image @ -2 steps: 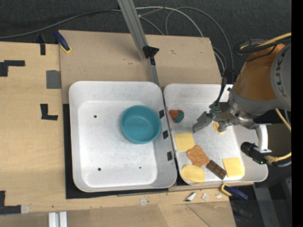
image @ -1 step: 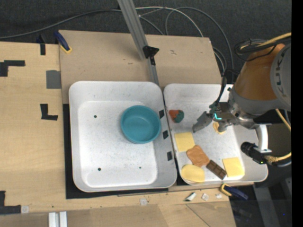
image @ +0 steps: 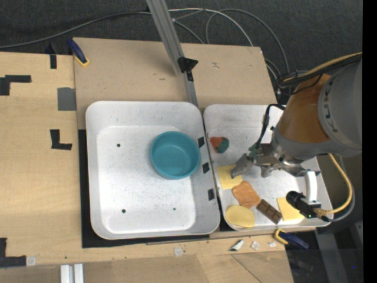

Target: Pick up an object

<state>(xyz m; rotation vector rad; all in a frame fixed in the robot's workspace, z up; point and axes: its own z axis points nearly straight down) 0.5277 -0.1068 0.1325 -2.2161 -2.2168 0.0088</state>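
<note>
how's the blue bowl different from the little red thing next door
The blue bowl is much larger than the small red object. The bowl is teal blue and round with an open hollow; the red object is a small lump with a green bit. The bowl sits in the left bin, the red object in the right bin. Both lie untouched.

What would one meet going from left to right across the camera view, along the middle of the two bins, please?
Left bin → blue bowl → small red and green item → gripper → grey arm with its orange band.
</note>
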